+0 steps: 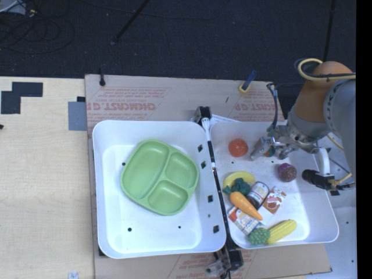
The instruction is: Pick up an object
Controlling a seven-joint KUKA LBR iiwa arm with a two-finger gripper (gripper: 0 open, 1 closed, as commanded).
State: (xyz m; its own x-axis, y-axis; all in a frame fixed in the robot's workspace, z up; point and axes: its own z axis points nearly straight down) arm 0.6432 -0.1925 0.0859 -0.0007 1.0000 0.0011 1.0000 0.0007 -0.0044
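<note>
The grey arm's two-finger gripper (268,150) hangs low over the right white bin (317,228), its fingers slightly apart and gripping nothing. A round orange-red tomato (238,147) lies just beside it, and a dark purple round fruit (286,171) sits near its other side. The left white bin (110,214) holds a green divided plastic plate (160,177).

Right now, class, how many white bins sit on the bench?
2. The left bin holds a green divided plate; the right bin holds the toy foods, beside the divider.
</note>
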